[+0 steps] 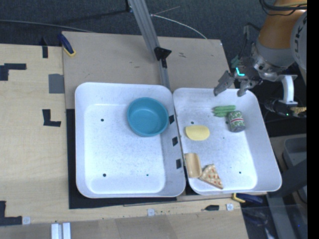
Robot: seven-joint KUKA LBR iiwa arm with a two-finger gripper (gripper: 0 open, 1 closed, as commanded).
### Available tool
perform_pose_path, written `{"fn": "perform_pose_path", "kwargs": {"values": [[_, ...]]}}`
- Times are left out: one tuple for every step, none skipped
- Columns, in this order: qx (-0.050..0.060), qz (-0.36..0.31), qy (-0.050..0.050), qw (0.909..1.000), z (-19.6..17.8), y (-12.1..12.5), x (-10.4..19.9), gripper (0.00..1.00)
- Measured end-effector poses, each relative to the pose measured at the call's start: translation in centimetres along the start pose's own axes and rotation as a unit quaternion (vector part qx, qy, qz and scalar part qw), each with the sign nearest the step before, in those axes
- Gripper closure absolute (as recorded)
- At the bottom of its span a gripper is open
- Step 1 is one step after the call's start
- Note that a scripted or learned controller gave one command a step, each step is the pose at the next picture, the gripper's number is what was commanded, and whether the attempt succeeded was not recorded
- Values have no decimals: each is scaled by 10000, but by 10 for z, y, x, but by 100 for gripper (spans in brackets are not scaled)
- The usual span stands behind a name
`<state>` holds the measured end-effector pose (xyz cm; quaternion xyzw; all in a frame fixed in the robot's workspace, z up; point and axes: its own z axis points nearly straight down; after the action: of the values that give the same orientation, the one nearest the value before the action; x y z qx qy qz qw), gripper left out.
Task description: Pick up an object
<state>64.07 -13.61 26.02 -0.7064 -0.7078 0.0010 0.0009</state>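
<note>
My gripper (232,87) hangs open over the far edge of the right bin (259,143), its two dark fingers spread with nothing between them. Just below it in that bin lie a green bean pod (224,110) and a small patterned can (236,121). A yellow oval piece (197,132) lies near the bin's middle. A tan bread-like roll (192,164) and a pizza slice (211,176) sit at the near left corner. A blue bowl (147,116) rests in the left bin (99,153).
A grey metal pole (145,24) slants down to the gap between the bins at the back. The arm's orange band (281,19) stands at the upper right. Black tape marks (49,117) lie on the bench to the left.
</note>
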Motion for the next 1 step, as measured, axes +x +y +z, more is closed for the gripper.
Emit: {"fn": "perform_pose_path", "kwargs": {"values": [[-8,-1,-1,10000,-1,0,0,0]]}}
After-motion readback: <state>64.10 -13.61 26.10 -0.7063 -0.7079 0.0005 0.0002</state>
